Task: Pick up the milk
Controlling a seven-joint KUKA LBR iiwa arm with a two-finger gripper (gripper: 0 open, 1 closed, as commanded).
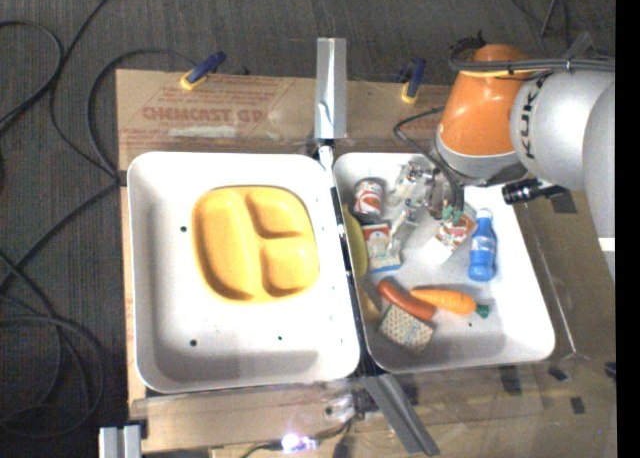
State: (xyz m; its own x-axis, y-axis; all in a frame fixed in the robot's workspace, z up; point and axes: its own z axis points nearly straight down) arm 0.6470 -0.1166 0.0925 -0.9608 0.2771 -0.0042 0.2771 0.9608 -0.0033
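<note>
Over the right bin (530, 336), the pincer (418, 196) hangs low among the clutter; whether it is spread or pressed together I cannot tell. Just left of it, the milk (380, 246) carton lies beside a can (369, 196), with a carrot (445, 300) below.
</note>
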